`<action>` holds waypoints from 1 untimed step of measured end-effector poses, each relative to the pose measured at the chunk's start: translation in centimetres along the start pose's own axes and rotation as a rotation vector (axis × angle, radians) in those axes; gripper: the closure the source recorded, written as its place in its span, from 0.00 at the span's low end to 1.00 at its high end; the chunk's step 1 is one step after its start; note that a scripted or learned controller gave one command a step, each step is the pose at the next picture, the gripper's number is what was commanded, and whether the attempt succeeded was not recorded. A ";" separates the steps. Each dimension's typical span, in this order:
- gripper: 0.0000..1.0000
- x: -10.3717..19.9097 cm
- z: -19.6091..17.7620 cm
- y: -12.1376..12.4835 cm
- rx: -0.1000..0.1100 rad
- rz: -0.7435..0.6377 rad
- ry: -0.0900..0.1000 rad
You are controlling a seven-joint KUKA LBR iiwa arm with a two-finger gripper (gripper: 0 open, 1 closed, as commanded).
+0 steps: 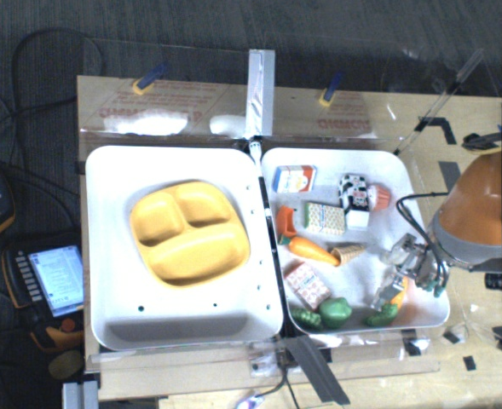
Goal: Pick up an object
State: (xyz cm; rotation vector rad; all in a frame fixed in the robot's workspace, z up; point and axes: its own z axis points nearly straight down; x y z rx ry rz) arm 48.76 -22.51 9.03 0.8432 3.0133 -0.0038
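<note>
The right bin (417, 196) holds several small toy foods. An orange carrot (312, 250) lies in its middle, with a green-and-white box (325, 218) behind it. A pink patterned box (308, 285) and a green vegetable (331, 311) sit near the front wall. A black-and-white item (354, 192) and a small red-and-white carton (293, 179) stand at the back. My gripper (393, 290) is low in the bin's front right corner. It sits just above a small green piece (382, 316) and beside an orange-yellow bit (401, 294).
The left bin (114, 296) holds a yellow divided plate (191, 228). A low wall (270, 254) separates the two bins. The arm's orange band (481, 198) hangs over the bench at the right. Handheld devices (50, 279) and cables lie to the left of the bench.
</note>
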 end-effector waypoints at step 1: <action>0.00 0.0 0.0 0.1 0.000 -0.034 -0.001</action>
